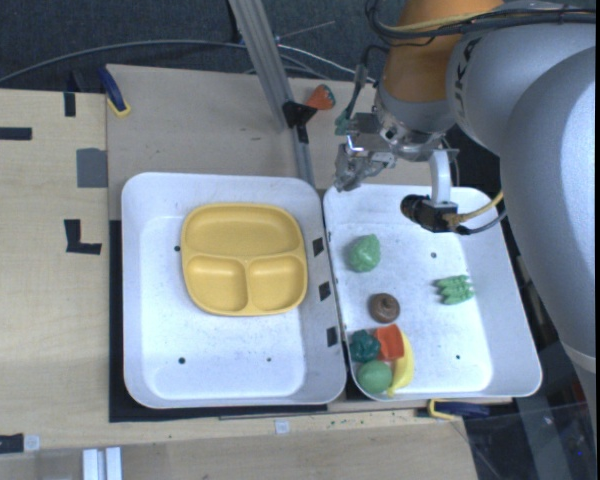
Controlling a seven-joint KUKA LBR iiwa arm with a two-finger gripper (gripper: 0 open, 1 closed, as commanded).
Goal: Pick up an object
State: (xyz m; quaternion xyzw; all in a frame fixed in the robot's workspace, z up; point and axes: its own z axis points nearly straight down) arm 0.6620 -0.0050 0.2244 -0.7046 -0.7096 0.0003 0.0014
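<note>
Taking the right bin (pixel 480 368) as my landmark, its near left corner holds a huddle of toys: a green ball (pixel 375 375), a yellow banana (pixel 404 368), an orange-red piece (pixel 390 341) and a dark green piece (pixel 364 346), all touching or nearly so. Farther in, a brown round piece (pixel 384 307) sits alone near the bin's middle, and a spiky green toy (pixel 454 288) lies toward its right side. Beyond those, a pale green lump (pixel 363 252) rests near the left wall. My pincer (pixel 348 175) hangs at the bin's far left corner, over the rim; nothing lies between its tips, and I cannot tell how wide it stands. Just left of the right bin, the left bin (pixel 150 368) carries a yellow divided plate (pixel 245 258).
</note>
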